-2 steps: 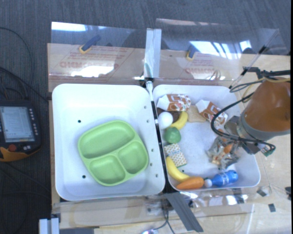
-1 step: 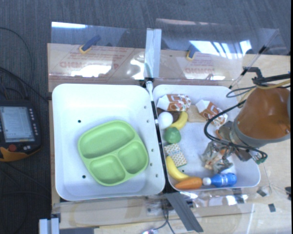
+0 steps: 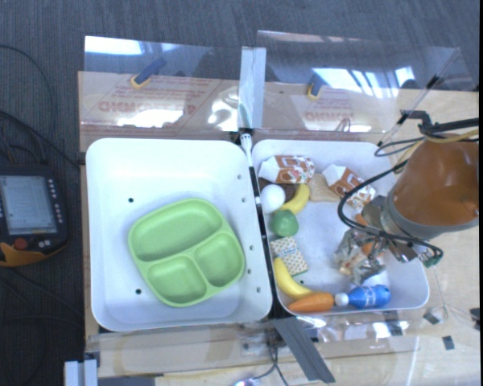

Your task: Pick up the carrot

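Note:
The carrot (image 3: 311, 301) is orange and lies flat along the front edge of the right bin (image 3: 414, 300), between a yellow banana (image 3: 285, 276) and a blue bottle (image 3: 370, 297). My gripper (image 3: 357, 257) hangs over the right part of that bin, up and to the right of the carrot and apart from it. Under the orange wrist band its fingers point down among cables and a crumpled wrapper.
The left bin (image 3: 113, 296) holds a green divided plate (image 3: 187, 250). In the right bin lie a second banana (image 3: 297, 198), a green ball (image 3: 284, 223), a white egg (image 3: 272, 196), a checkered cracker (image 3: 291, 254) and snack packets (image 3: 287, 168) at the back.

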You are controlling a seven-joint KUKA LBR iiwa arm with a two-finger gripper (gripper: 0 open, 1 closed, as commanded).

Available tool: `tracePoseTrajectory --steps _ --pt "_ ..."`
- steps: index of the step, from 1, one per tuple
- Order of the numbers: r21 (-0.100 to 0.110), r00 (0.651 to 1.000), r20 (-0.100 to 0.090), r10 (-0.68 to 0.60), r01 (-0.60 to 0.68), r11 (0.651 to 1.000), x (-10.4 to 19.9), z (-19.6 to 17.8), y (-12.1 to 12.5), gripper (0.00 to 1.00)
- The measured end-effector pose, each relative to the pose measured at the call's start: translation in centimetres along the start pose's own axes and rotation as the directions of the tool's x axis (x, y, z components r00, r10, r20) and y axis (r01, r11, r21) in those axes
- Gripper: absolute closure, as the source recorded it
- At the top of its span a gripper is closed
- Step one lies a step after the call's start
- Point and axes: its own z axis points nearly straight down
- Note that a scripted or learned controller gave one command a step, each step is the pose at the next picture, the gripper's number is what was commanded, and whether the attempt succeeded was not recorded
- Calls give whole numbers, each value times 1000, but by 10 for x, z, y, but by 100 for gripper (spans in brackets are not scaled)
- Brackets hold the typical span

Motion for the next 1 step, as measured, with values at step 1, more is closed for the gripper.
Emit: tracePoseTrajectory --steps 1 --pt "2 1000 2 -1 1 1000 -2 -9 0 100"
